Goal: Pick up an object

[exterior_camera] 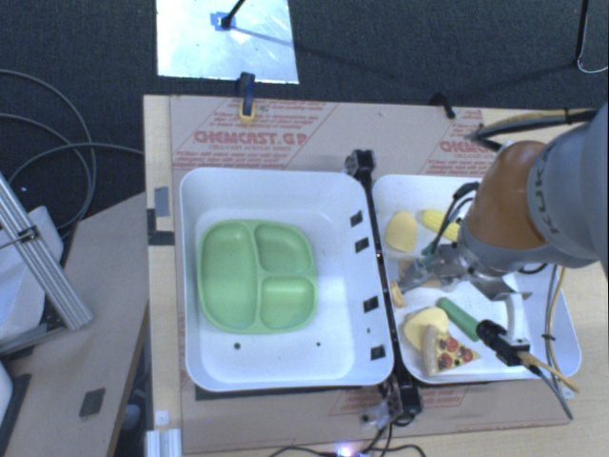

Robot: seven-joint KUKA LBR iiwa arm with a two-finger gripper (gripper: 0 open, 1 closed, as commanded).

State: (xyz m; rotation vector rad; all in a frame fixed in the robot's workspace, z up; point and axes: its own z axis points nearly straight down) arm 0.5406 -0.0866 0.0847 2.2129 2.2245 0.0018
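Grey arm hangs low over the right bin, reaching stage; gripper state cannot be told. Next: close on the yellow piece.

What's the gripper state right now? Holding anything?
Gripper: low in the right bin, beside the yellow toy pieces. Open or closed cannot be told from this view, and no held object is visible.
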